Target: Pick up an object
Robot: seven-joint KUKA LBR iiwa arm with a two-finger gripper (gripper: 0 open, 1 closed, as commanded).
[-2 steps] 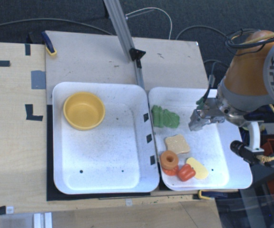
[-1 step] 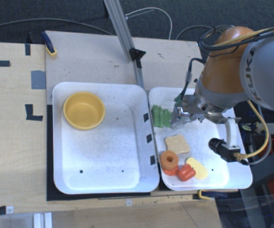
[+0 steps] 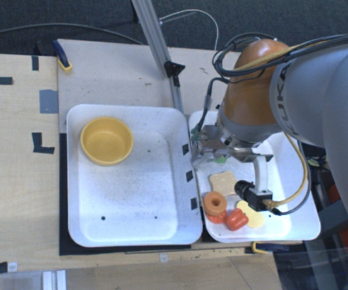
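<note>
Two shallow white bins are seen side by side on the bench. In the left bin [image 3: 132,216], a yellow bowl [image 3: 106,140] is found upright near the far left corner; the rest of that bin's floor is speckled with dark marks.

The right bin [image 3: 301,222] is largely covered by the grey arm [image 3: 319,71], which is extended in from the right edge with its orange band [image 3: 255,80] over the bin's far half. The gripper [image 3: 213,153] is located at the far left part of the right bin, just beside the wall shared with the left bin. A small green item [image 3: 220,159] is glimpsed at the gripper, but whether the gripper is apart, together or clamped on anything cannot be told, since the wrist hides it.

Along the left side of the right bin, toward its near edge, four loose objects are grouped. A beige toast-shaped piece [image 3: 223,182] is noted nearest the gripper. An orange ring-shaped item [image 3: 215,203] lies just beyond it toward the near edge. A red pepper-shaped item [image 3: 235,219] is touching a pale yellow item [image 3: 251,215].
</note>
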